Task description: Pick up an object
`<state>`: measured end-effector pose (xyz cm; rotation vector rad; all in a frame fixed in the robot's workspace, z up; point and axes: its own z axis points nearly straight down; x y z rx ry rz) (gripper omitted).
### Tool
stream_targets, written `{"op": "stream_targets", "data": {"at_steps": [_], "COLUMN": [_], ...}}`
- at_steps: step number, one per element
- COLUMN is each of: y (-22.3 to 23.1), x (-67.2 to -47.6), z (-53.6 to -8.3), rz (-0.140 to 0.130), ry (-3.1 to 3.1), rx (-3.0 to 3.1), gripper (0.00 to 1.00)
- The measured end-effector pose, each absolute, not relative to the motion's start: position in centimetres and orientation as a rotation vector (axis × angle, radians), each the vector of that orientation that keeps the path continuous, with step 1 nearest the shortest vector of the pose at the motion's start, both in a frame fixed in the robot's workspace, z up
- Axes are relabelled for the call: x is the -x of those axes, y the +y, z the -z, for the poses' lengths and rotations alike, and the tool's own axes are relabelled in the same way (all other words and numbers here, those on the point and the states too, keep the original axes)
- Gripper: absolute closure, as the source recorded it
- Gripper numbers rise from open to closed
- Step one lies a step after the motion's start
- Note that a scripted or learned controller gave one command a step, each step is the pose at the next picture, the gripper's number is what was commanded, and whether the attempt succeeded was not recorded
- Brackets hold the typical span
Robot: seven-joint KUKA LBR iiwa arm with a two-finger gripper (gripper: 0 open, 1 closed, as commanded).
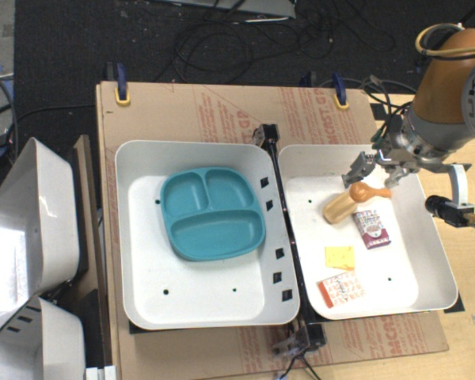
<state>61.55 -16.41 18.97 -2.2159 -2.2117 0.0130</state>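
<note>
Two white bins are sitting side by side on the bench; the left bin (142, 291) is holding just a teal divided plate (212, 214), lying flat near its middle, well apart from the action. The right bin (427, 291) is carrying all the small stuff, scattered loosely with gaps between most items, probably so a top-down grab can reach each one alone.

The arm (447, 85) is reaching in from the right and hanging over the upper part of the right bin. The gripper (374, 169) is hovering just above the orange piece (366, 190), fingers spread apart, nothing between them (so no hold yet, as far as I can judge). It is looking like a descend-and-close step is coming up.

Likely target: the orange piece, rounded and smooth, lying against the tan cylinder (340, 207), which is tilted diagonally and touching it at the upper end. That contact is making a clean pinch harder; the fingers could nudge the cylinder instead.

Just beside and below right, a small dark-red printed packet (372, 229) is lying flat. Below that, a yellow square (340, 257), thin and flat. Nearest the front rim, an orange-and-white carton (341, 290), lying flat at a slant.
</note>
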Motion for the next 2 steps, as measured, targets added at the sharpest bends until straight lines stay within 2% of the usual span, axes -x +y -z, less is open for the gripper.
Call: {"op": "stream_targets", "data": {"at_steps": [1,2], "y": [-16.4,-16.1], "x": [-61.9,-61.8], "z": [-19.8,-15.5], "rz": [0.000,-0.004], "ry": [-2.222,-2.220], "rx": [2.221,2.220], "gripper": [0.00,0.00]}}
